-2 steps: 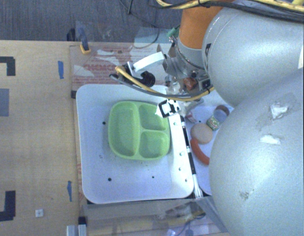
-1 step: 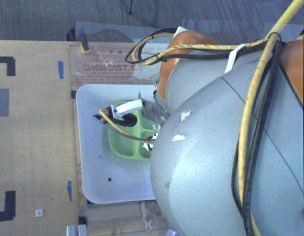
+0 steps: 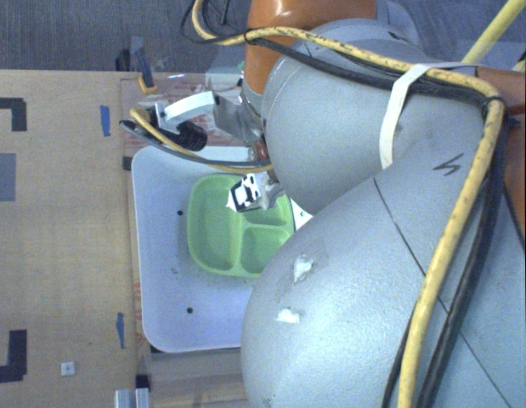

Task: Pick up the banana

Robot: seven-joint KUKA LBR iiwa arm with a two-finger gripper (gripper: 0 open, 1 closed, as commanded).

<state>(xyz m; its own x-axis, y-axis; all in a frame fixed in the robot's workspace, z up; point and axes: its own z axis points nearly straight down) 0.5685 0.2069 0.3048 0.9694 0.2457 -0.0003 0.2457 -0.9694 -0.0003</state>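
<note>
Grey arm (image 3: 381, 211) looming over white bin (image 3: 161, 270), green divided tray (image 3: 220, 236) inside

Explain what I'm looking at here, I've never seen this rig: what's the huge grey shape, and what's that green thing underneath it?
This is a single camera fixed above the bench, looking down at a slant. The huge grey shape is the robot arm, reaching in from the right, with an orange band and yellow cables along it. It covers most of the view. Below it lies a shallow white bin holding a light green plastic divided tray. The wooden benchtop is at the left. I cannot make out the fingers or a banana.
</note>
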